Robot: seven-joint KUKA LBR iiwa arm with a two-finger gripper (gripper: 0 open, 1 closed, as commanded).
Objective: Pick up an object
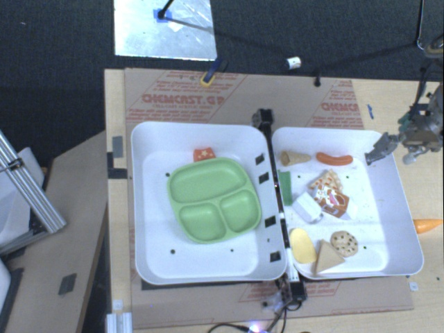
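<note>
in the camera view we saw the gripper (393, 149) spread wide and grasping nothing over the right bin's (401, 217) far right rim, the sausage (334, 159) lying just to its left (nearest among the toy foods), so we judged the approach underway, next a descent onto it.

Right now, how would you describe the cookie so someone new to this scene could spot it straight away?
Look at the right-hand white bin, the one holding the small food items, and go to its near edge. The cookie lies there, just right of a tan wedge and a pale yellow oval piece. It is the one round, flat, light-brown thing with dark specks.
</note>
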